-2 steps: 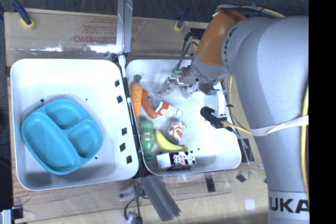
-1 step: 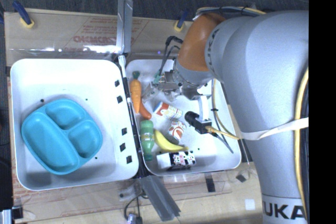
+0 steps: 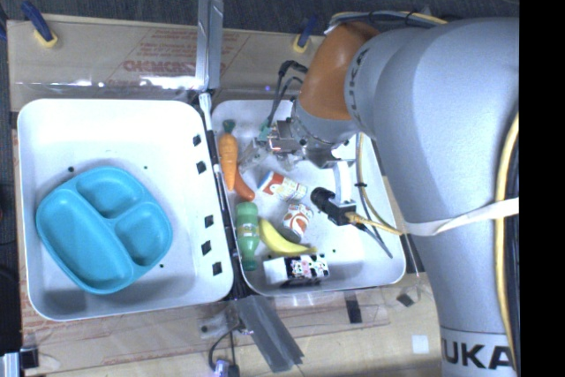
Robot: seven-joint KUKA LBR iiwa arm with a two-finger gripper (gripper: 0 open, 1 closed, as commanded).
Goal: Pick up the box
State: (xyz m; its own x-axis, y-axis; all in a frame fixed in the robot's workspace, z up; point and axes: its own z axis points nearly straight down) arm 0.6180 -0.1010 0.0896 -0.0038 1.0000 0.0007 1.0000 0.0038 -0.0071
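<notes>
- Nearest the camera, a small black-and-white printed box (image 3: 303, 268) is seen lying flat against the near wall of the right-hand shallow white bin (image 3: 381, 265), untouched and not yet lifted
- Just beyond it lie a yellow banana (image 3: 281, 237) and a green bottle (image 3: 248, 234)
- A red-and-white carton (image 3: 281, 186) and an orange carrot (image 3: 229, 159) are found mid-bin
- Farther back, the two-finger gripper (image 3: 282, 143) is held low over the bin's far part, well apart from the box; its opening cannot be judged, and nothing is seen held
- The reach, grasp and lift are judged still to be done
</notes>
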